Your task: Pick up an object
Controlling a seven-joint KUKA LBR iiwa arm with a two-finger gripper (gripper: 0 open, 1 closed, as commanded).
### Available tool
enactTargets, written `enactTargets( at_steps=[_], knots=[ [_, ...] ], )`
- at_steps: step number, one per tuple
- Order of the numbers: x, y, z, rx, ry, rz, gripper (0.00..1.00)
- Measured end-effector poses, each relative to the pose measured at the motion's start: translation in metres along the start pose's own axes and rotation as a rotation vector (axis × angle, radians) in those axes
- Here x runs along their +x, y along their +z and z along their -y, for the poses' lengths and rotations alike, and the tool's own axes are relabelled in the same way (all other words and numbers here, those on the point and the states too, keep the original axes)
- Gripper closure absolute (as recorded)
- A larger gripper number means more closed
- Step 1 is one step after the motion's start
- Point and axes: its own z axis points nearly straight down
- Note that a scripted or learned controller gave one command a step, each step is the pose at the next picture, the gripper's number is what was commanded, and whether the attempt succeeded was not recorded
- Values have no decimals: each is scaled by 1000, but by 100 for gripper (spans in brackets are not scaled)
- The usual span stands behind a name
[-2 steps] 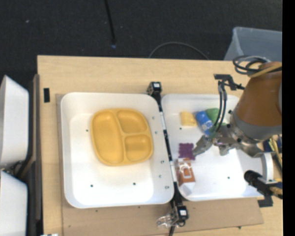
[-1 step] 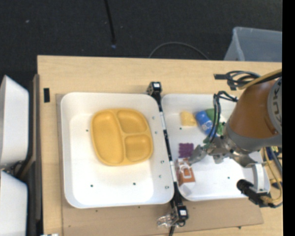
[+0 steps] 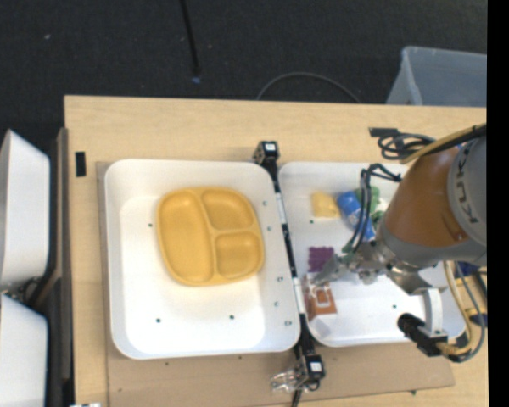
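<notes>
Over the right bin [image 3: 356, 333], the gripper [image 3: 327, 271] hangs beside a purple block [image 3: 321, 254]; its state, I cannot tell.

A pale yellow block [image 3: 325, 204] and a blue object [image 3: 350, 206] lie far in the right bin [image 3: 356, 333]. A purple piece [image 3: 321, 255] and an orange-brown one [image 3: 323, 299] lie nearer, by its left wall.

One fixed camera (overhead, slanted) views both bins [image 3: 119, 227].
</notes>
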Motion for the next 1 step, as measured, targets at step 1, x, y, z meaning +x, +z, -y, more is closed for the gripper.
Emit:
enactTargets(
  at_steps=[1],
  knots=[
    [0, -9, -2, -4, 9, -1, 100]
  ],
)
